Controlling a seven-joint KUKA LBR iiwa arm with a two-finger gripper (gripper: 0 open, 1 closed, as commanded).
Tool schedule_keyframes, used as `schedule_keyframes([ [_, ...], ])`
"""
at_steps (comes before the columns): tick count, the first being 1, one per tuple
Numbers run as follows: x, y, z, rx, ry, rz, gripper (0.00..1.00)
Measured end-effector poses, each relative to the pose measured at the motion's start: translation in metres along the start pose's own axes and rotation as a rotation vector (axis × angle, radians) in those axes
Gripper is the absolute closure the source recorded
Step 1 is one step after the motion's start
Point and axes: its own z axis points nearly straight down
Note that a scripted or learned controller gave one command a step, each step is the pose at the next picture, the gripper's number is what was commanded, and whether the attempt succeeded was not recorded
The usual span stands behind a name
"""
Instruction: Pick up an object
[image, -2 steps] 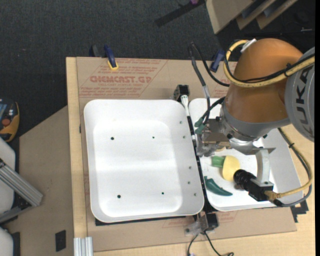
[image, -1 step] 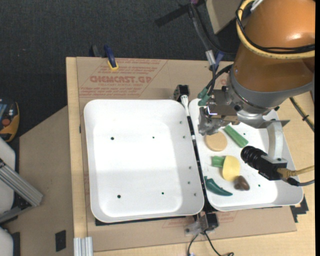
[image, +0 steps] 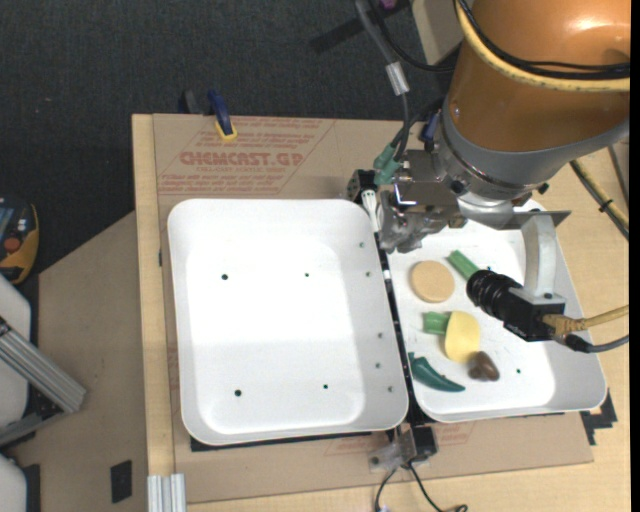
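Camera view looks down at a slant on a counter (image: 260, 160) covered by a brown board printed with red lettering, with dark carpet-like flooring beyond it at the top and left. A blue and yellow clamp (image: 221, 117) grips the board's far edge. Two shallow white bins of smooth, glossy plastic with rounded corners sit side by side, touching along their inner rims. The left bin (image: 275, 320) shows a few small dark dots on its floor. The right bin (image: 520, 385) holds a cluster of small things near its middle: a flat tan disc (image: 433, 281), a green stick (image: 462, 264) just beside it, a small green block (image: 435, 322), a rounded yellow lump (image: 461, 336) touching that block, a curved dark green pepper-like piece (image: 434, 373) and a brown rounded piece (image: 484, 368). The grey arm with its shiny orange band (image: 545, 70) reaches over the right bin's far left corner, and the claw (image: 402, 232) sits low there; whether it is wide or narrow cannot be told.
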Motion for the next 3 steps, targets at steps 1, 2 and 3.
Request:
schedule_keyframes([
  [1,-0.054,-0.004,0.168,0.022,-0.005,0.011,1.00],
  [2,-0.032,-0.001,0.111,0.002,-0.001,0.002,1.00],
  [3,-0.034,0.001,0.002,-0.008,0.001,0.003,1.00],
])
